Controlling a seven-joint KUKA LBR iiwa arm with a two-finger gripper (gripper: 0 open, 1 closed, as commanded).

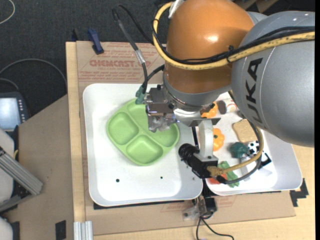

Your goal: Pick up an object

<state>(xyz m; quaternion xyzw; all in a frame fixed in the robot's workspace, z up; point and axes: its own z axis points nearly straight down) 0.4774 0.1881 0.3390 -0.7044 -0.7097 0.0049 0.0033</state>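
Note:
A light green divided plate lies in the left white bin, toward its right side. My gripper hangs right over the plate's upper right rim, under the big orange band of the arm. The wrist body hides the tips and the part of the plate beneath them. Nothing is seen lifted off the bin floor.
The right bin holds several small items: an orange piece, a tan block, a dark green toy, a black-and-white die and a green and red piece. The arm covers much of that bin.

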